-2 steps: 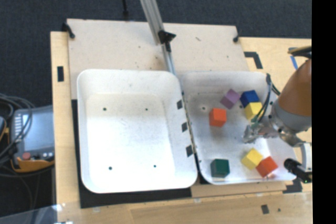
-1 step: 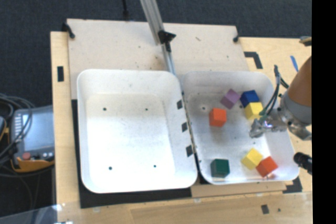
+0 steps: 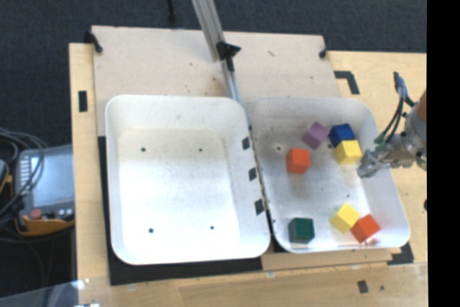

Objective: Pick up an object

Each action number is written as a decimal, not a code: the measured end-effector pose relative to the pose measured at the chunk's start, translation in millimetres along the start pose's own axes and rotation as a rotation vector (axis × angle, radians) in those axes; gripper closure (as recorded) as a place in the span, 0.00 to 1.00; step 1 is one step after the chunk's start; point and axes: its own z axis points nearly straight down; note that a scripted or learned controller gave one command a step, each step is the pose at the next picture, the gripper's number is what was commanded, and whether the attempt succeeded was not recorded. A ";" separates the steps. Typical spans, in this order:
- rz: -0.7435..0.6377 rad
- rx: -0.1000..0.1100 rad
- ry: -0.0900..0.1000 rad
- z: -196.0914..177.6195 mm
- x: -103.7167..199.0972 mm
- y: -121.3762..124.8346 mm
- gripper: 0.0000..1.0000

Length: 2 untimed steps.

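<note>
Past the green block [image 3: 301, 229], the gripper [image 3: 368, 165] hovers beside the yellow block [image 3: 348, 151], its state unclear.

No readable txt from my feed. Blocks in the right bin [image 3: 384, 187] have plain faces, no letters or nos. Left bin [image 3: 118, 154] carries just dark specks, not writing. Grey box w/ screen [image 3: 44, 180] at the left edge is too blurred to read; can't tell if it has a label. Black marks on the bench [image 3: 180, 57] are tape bits, not signs. No brand legible.
</note>
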 end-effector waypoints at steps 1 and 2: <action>-0.002 0.003 0.002 -27.7 -1.3 1.7 1.00; -0.005 0.003 0.004 -36.1 53.7 17.1 1.00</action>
